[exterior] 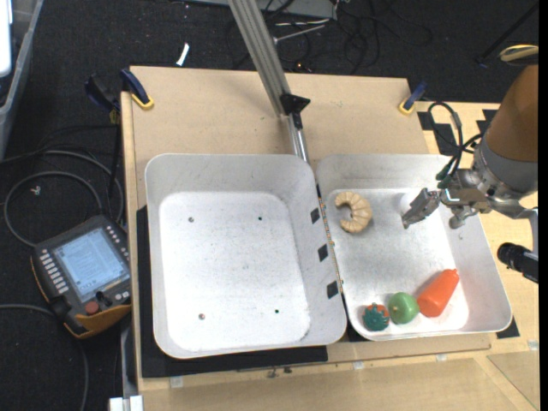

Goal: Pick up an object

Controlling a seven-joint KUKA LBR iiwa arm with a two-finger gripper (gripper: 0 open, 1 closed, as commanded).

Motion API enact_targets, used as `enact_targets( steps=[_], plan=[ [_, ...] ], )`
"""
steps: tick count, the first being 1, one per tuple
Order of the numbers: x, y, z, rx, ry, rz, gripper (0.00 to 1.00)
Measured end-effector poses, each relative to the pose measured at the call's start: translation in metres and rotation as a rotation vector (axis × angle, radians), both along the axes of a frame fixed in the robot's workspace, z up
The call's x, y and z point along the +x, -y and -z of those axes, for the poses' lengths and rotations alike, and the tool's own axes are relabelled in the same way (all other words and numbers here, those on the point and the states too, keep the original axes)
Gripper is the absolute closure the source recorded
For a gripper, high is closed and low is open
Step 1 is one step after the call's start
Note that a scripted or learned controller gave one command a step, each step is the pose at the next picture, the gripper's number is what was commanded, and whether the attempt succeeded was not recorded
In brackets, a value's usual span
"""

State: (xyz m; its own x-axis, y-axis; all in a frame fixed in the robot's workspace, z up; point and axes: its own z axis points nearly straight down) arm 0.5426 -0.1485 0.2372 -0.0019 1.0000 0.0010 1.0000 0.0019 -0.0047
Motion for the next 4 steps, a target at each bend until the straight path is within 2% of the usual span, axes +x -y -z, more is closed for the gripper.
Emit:
enact_targets(
  steps=[1, 2, 4],
  plan=[
    [0.001, 0.0, -0.002, -0.001, 0.005, 0.001, 0.0],
    [-0.008, -0.004, 0.057, 0.001, -0.002, 0.003, 0.0],
    [-0.012, -0.001, 0.143, -0.001, 0.005, 0.003, 0.0]
  ],
)
